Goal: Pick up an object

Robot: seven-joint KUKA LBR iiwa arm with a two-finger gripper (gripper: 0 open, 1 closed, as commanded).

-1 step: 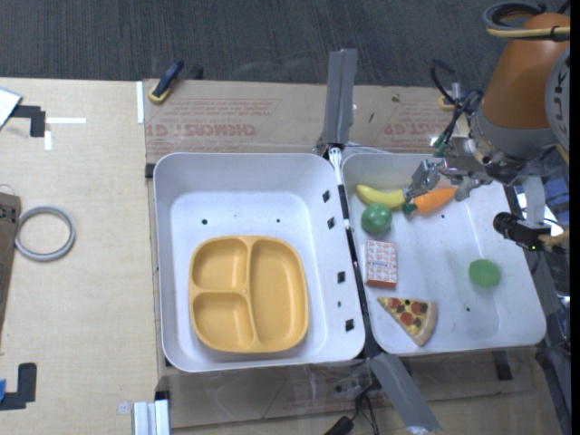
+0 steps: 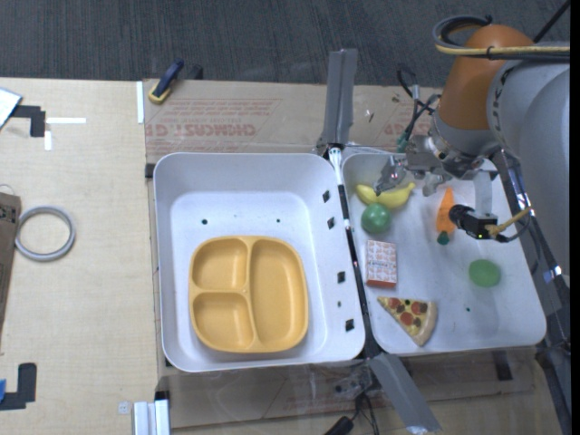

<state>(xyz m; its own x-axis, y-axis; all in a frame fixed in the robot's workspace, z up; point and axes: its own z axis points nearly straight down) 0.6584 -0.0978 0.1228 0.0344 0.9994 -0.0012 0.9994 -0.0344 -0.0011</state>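
The arm's gripper (image 2: 396, 178) hangs low over the far end of the right bin (image 2: 507, 329), right at a yellow banana (image 2: 379, 194), though I cannot tell how its jaws are set. Just beside it sits a green apple (image 2: 375, 218). A carrot (image 2: 444, 216), small box (image 2: 381, 264), pizza slice (image 2: 410, 315) and green disc (image 2: 485, 273) lie around, and the left bin (image 2: 181, 198) holds a yellow divided plate (image 2: 249, 293).

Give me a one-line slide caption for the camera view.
Gripper poised over the toy banana in the right bin, beside a green apple; yellow divided plate in left bin.
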